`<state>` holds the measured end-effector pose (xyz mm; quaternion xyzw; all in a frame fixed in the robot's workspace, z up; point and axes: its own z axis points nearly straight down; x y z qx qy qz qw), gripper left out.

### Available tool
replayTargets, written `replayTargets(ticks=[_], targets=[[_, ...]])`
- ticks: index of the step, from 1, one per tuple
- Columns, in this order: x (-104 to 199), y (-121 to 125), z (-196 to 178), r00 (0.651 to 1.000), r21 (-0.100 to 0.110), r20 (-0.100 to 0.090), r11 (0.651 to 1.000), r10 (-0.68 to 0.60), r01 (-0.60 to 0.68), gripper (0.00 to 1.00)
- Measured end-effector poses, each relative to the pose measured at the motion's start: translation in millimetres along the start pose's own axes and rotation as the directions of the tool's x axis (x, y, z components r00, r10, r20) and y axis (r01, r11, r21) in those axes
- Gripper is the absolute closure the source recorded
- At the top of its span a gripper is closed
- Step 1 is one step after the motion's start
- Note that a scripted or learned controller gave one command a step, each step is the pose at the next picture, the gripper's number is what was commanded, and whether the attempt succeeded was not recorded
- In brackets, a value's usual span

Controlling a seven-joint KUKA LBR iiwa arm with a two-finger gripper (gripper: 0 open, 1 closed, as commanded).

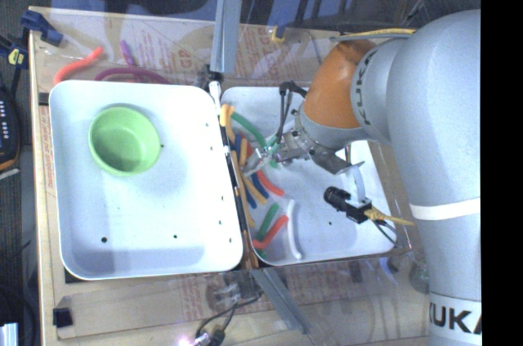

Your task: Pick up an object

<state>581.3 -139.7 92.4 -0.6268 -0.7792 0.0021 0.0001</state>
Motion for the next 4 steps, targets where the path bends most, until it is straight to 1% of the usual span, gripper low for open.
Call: replayTargets(ticks=[1, 2, 3, 4], targets=[[2.5, 2.4, -12.0, 1.0, -0.003, -0.004, 1.0, -0.007, 0.007, 1.0], [23.9, 15.9, -150.4, 0.999, -0.003, -0.003, 0.999, -0.048, 0.048, 1.0], [24.0, 15.8, -150.2, 0.999, -0.003, -0.003, 0.999, -0.048, 0.048, 0.0], [-2.5, 16.0, -9.4, 0.999, -0.003, -0.003, 0.999, 0.052, -0.052, 0.0]])
